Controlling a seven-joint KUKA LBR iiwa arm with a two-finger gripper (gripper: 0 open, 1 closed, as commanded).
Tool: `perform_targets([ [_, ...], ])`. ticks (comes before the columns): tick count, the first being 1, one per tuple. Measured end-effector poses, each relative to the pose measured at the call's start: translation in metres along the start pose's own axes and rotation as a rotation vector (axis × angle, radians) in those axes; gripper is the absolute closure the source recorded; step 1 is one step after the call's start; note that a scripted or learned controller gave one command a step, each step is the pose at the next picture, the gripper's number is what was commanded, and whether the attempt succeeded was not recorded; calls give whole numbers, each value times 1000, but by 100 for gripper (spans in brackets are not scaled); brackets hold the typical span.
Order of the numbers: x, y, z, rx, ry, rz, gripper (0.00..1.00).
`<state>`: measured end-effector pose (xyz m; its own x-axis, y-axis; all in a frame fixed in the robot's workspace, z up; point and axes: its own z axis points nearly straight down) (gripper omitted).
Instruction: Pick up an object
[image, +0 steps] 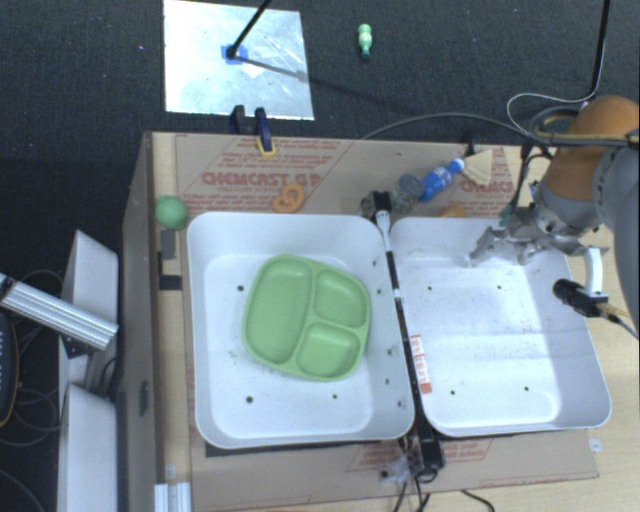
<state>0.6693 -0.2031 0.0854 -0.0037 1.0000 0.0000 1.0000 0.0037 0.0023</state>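
A light green divided plate (305, 317) with three compartments lies flat in the middle of the left white bin (215, 400). My gripper (505, 247) hangs over the far part of the right white bin (580, 400), near its back rim. Its metal fingers (480, 251) are spread open with nothing between them. The plate sits well to the gripper's left, across the divider between the bins.
On the bench behind the bins lie a green ball (171, 211), an orange ring (290, 197) and a blue bottle (440, 180). A white strip with a red label (418, 360) runs along the divider. The grey arm (600, 170) enters from the right.
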Motion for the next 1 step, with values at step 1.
perform_targets([
  [1,7,0,0,-1,-2,-1,0],
])
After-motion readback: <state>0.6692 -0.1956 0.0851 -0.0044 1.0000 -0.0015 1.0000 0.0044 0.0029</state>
